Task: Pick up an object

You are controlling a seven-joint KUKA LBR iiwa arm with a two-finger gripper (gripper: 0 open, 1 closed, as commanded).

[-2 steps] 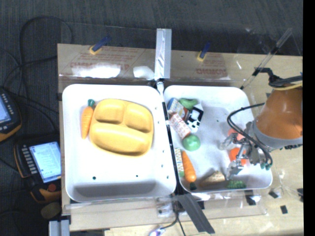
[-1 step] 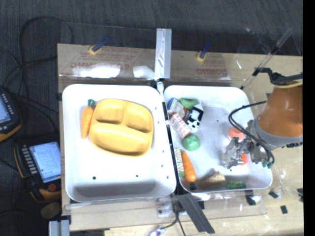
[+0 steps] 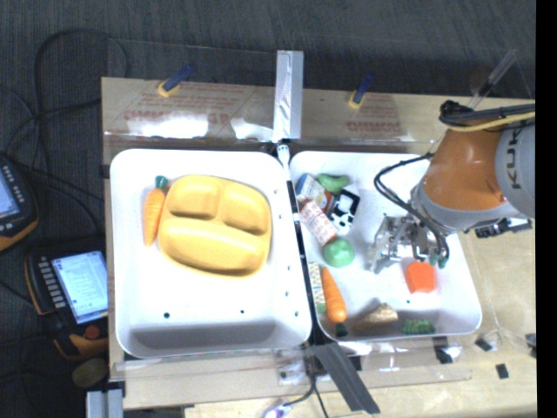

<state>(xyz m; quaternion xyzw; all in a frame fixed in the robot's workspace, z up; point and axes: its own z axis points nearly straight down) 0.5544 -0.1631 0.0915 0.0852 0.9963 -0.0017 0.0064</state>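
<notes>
Tool: the tool (image 3: pixel 402 249) hangs low in the right bin (image 3: pixel 466 307), near its right side, under the orange band of the arm (image 3: pixel 466 181)
Tool state: I cannot tell it, the metal parts blur together from this slanted view
Nearest thing: a small orange-red block (image 3: pixel 420 277), I judge it the likely target
Position of block: it lies on the bin floor just beside the tool, toward the front of the bench (image 3: pixel 418 111) and a little to the right
Contact: nothing is seen between the tool parts; whether the tool touches the block is not clear
Long axis: the block looks nearly square, with no clear long axis, so the wrist angle should matter little
Look of block: bright, plain colour, soft edges, no marks visible
Other things: a green ball (image 3: pixel 338 252), a carrot (image 3: pixel 332 294) and a striped packet (image 3: pixel 317 221) lie to the left of the tool, well apart from the block
Left bin: a yellow tray (image 3: pixel 214 225) and a second carrot (image 3: pixel 153 214)
</notes>
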